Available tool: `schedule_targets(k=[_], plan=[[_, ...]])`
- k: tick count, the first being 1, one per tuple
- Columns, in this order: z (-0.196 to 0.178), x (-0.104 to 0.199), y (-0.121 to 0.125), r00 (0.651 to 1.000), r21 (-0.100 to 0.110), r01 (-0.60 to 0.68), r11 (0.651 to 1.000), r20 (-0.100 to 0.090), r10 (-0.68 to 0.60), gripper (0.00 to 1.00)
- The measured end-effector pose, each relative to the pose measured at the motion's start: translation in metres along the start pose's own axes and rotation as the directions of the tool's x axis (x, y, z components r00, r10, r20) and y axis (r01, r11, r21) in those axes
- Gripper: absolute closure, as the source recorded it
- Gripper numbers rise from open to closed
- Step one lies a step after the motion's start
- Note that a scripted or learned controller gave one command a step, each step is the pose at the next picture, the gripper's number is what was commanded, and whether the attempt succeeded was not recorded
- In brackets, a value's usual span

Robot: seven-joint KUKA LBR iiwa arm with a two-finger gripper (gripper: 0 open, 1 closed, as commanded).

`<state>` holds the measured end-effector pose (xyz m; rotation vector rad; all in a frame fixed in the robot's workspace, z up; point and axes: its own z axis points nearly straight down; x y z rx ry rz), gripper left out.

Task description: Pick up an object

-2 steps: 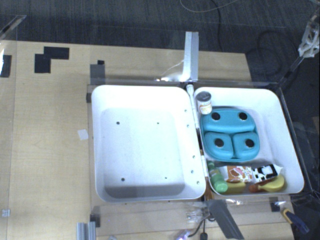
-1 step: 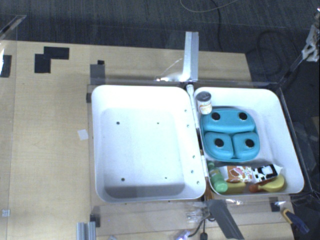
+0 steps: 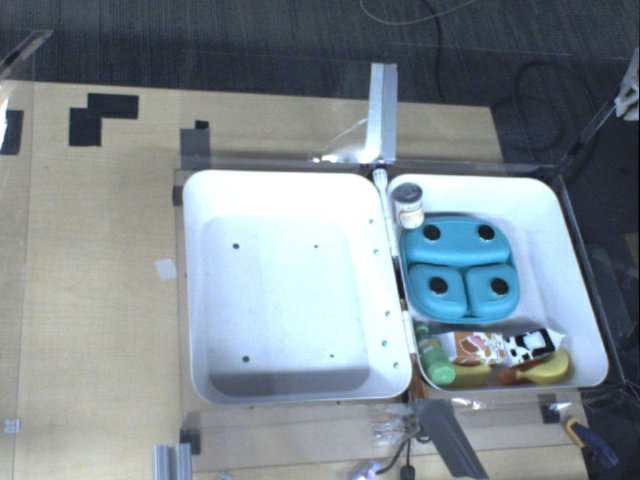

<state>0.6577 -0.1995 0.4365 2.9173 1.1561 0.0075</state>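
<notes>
On the pale wooden surface, the left bin is smooth white plastic. In the right bin, a small jar touches a glossy teal moulded tray; colourful packets crowd the near wall.

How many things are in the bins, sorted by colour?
Blue: 1, the big blue block
White and grey: 1, the small jar
Orange, white and black: 1, the printed packet
Green: 1, the green piece
Yellow: 1, the yellow piece
Total: 5, all in the right bin
</notes>
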Motion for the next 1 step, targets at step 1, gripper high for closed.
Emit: schedule_targets(k=[1], plan=[[0.0018,0.0062,0.0023,1.000,0.000,0.010,1.000,0.001,-0.010,1.00]])
